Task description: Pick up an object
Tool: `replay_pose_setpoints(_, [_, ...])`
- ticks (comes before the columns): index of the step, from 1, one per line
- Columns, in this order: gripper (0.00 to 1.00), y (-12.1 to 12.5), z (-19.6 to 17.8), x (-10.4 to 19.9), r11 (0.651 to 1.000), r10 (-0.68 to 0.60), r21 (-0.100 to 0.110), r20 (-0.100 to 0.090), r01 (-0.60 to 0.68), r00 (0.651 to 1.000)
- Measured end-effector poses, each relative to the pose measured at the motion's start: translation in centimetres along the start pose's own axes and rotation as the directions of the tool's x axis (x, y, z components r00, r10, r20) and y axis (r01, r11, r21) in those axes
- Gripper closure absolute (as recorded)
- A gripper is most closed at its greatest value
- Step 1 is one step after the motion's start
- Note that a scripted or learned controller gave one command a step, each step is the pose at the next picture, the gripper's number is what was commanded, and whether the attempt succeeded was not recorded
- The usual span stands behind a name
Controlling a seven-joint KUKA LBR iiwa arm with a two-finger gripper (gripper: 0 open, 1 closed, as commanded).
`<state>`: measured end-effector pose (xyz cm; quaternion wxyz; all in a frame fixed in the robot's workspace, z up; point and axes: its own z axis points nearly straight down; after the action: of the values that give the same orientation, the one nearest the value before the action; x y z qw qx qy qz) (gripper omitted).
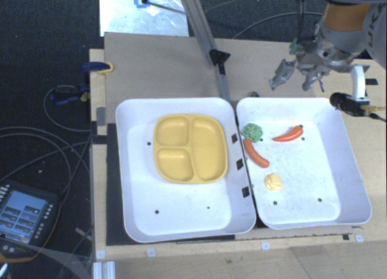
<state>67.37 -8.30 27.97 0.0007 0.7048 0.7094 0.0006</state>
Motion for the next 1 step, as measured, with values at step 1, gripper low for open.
replay_pose_setpoints(1, [0.0,0.0,-0.01,-0.02,1.0,-0.001,0.0,0.0,0.001,1.0])
